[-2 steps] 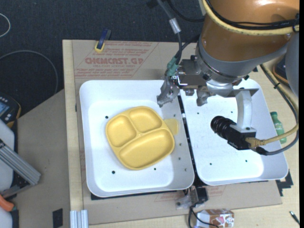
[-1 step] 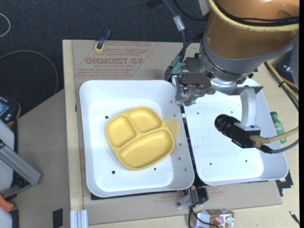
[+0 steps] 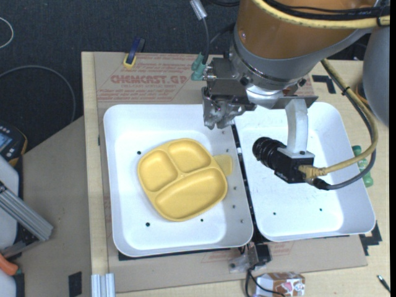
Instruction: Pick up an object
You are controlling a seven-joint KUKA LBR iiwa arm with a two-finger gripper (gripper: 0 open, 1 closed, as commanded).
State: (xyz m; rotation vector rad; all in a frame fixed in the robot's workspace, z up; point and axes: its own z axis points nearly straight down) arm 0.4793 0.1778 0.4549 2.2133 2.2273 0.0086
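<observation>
We see a yellow divided tray (image 3: 181, 179) of smooth plastic with a soft sheen. Both white bins, the left bin (image 3: 120, 166) and the right bin (image 3: 337, 197), look like thin smooth plastic with a slight gloss. The board (image 3: 154, 76) beneath them appears as matt brown cardboard with red print. The gripper (image 3: 216, 117) shows bare grey metal. The arm's orange band (image 3: 297, 11) is glossy. The floor covering (image 3: 62, 17) looks dark, rough and matt.

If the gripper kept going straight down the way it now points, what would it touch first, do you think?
Probably the bare floor of the left bin, near its back right corner. The gripper hangs just beyond the yellow divided plate, so it likely misses the plate, though depth is hard to judge.
</observation>
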